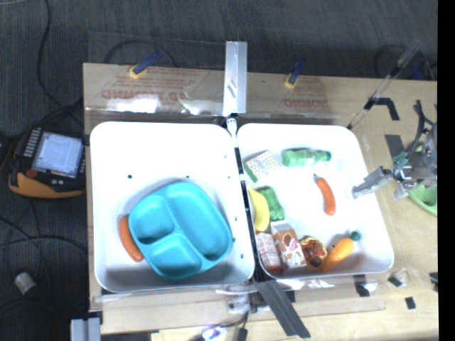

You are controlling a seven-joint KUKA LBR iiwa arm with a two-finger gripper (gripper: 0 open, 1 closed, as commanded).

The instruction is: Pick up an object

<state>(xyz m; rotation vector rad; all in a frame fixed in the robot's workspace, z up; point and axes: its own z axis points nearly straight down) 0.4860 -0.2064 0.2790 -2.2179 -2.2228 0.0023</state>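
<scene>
The right bin [359, 151] holds several toy foods. A green bottle [306, 157] lies near its far wall, beside a white checked packet [263, 164]. An orange sausage [326, 195] lies alone in the middle. A yellow banana [260, 212] and a green leafy piece [272, 202] rest along the left wall. At the near wall are a small carton [286, 248], a red packet [266, 253], a dark red item [313, 251] and a carrot [340, 250]. In the left bin [114, 148], a blue divided plate [181, 229] has an orange sausage [130, 239] at its left edge.
A metal post [235, 77] stands behind the divider between the bins. A grey bracket [370, 183] overhangs the right bin's right rim, with green and white hardware [419, 183] beyond it. A handheld screen [53, 158] lies left of the bench.
</scene>
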